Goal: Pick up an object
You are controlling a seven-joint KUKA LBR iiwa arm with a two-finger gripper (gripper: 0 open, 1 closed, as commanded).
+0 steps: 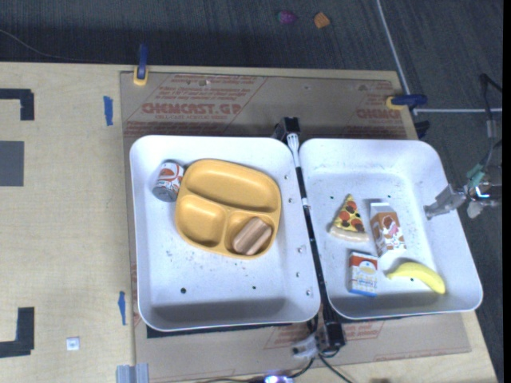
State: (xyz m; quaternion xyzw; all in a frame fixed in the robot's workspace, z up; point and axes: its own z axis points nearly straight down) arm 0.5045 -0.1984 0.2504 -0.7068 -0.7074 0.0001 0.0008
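Two white bins, banana in right bin, tool state unclear

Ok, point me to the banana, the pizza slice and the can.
banana (415,275), camera view, middle of its curved body.
pizza slice (349,216), camera view, centre of the topping side.
can (168,180), camera view, its printed side wall.

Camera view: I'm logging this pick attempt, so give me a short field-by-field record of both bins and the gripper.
left bin: yellow divided tray with a hot dog in one compartment; small can beside the tray
right bin: pizza slice, carton, small box, banana
gripper: at the right bin's right rim, apart from every item
held object: none visible
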